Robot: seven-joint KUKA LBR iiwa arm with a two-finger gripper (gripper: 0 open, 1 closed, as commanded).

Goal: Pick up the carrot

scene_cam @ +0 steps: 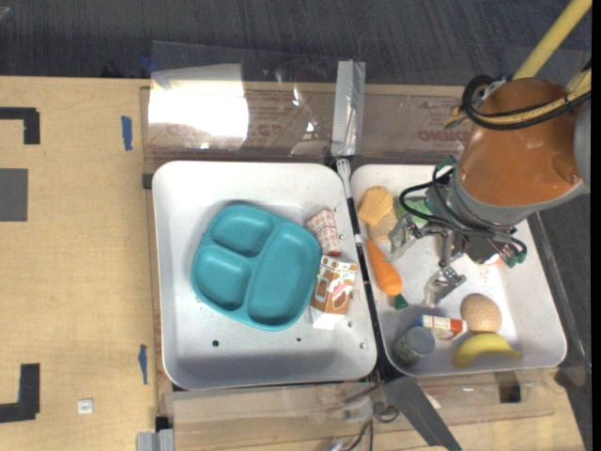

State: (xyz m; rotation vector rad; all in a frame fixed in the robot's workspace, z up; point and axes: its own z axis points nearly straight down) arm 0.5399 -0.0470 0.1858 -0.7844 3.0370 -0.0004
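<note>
One camera, fixed above the bench [66,252], looks down at a slant from moderate height, taking in both bins whole. The gripper [427,261] hangs over the right bin [545,289], arm entering from the right; the left bin [178,205] lies beyond it, toward the frame's middle.

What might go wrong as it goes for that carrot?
The carrot lies hard against the right bin's left wall, so a finger of the tool may strike the wall rather than slide beside it. The tan bread-like piece sits at the carrot's top end and could get nudged or caught instead. The tool stands off to the carrot's right, so it may close on nothing.
</note>
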